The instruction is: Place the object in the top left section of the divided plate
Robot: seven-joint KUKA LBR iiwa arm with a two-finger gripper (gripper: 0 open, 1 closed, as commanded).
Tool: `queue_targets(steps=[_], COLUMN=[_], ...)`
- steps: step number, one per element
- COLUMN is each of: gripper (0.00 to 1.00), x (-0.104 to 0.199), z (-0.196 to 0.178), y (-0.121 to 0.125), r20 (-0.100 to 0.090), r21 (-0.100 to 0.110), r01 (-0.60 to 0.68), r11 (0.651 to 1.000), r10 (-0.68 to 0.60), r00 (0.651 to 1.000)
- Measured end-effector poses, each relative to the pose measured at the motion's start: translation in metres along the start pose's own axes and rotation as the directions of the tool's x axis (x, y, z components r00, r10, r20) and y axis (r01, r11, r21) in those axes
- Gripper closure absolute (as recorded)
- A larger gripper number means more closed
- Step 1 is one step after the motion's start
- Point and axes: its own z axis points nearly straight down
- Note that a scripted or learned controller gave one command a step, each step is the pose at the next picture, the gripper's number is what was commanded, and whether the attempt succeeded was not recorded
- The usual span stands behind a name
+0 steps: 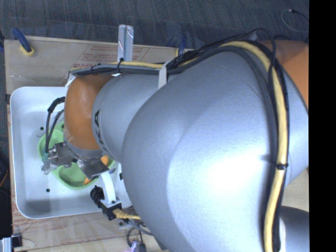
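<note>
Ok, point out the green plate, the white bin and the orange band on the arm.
green plate (71, 178), camera view, lower rim
white bin (23, 140), camera view, bare floor at left
orange band (81, 114), camera view, middle of its curved side

- My arm (210, 151) hides the right bin and most of the green divided plate (71, 177).
- I can't make out the gripper (55, 159) fingers.

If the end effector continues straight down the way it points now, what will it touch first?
Probably the green divided plate in the left white bin; the end effector hangs right above it. Its height over the plate is unclear.
</note>
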Motion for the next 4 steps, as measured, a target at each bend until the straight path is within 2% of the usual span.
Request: queue_targets(steps=[1, 2, 3, 4], gripper=[1.00, 1.00, 1.00, 1.00], x=[0.002, -0.036, 0.001, -0.048], z=[-0.009, -0.131, 0.015, -0.094], y=[0.000, 0.000, -0.006, 0.010], r20=[0.000, -0.001, 0.001, -0.001], r21=[0.004, -0.002, 0.004, -0.001], r01=[0.008, -0.062, -0.015, -0.298], r11=[1.000, 0.998, 1.000, 0.954], r10=[-0.008, 0.062, 0.015, 0.298], r00=[1.000, 0.998, 1.000, 0.954])
